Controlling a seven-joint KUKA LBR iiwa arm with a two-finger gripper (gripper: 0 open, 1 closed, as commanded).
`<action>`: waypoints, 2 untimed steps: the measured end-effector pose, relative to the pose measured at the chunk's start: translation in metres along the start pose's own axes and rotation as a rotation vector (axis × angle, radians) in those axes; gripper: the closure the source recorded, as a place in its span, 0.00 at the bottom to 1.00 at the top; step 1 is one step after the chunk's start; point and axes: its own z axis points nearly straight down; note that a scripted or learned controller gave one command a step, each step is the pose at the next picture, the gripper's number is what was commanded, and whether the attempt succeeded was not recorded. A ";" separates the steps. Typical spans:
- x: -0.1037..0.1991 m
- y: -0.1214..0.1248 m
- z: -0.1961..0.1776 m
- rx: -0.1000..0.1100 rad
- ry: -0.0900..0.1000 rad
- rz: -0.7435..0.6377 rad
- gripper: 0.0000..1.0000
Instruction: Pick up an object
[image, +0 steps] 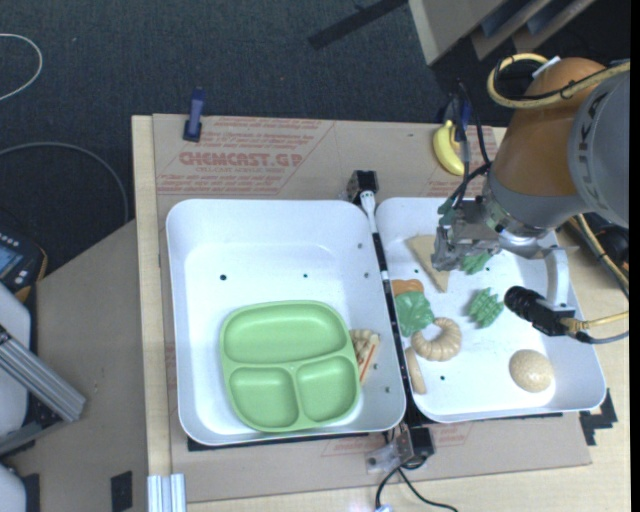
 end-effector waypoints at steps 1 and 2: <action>-0.001 -0.023 -0.083 -0.004 0.000 0.006 1.00; 0.054 -0.018 -0.048 0.011 0.003 0.001 1.00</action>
